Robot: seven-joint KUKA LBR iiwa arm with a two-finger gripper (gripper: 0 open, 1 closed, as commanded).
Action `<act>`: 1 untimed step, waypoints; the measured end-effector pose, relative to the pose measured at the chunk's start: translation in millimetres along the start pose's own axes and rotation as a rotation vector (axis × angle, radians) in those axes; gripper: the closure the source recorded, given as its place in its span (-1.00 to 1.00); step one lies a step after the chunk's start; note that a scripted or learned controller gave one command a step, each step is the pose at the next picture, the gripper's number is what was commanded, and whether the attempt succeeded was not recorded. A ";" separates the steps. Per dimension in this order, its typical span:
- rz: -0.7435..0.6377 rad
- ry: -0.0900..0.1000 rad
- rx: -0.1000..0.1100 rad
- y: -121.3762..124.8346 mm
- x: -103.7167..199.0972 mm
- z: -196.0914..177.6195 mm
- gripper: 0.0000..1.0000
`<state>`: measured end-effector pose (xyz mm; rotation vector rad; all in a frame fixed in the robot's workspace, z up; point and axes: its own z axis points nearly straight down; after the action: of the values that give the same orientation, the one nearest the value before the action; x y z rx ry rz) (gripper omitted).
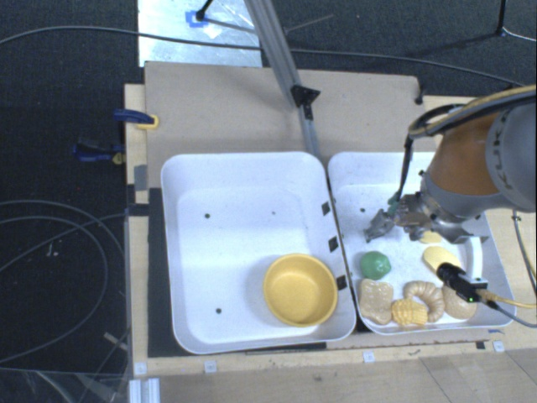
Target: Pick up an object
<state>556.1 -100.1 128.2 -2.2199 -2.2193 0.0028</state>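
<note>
Green ball [375, 264] in right bin [361, 183] | claw [379, 227] just beside it | open or closed: cannot tell

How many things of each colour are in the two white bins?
Yellow: 3 (bowl, corn cob, yellow lump)
Green: 1 (green ball)
Tan: 3 (flat piece, twist, rounded piece)
Total: 7

A small round green ball [375, 264] is seen lying just nearer than the fingers [379, 227], apart from them; a yellow corn cob [409, 313] is set beyond it.
</note>
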 end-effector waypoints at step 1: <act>0.001 -0.001 -0.006 1.5 -0.5 -14.1 1.00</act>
<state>557.6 -100.7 142.2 -2.2248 -2.2212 -0.0029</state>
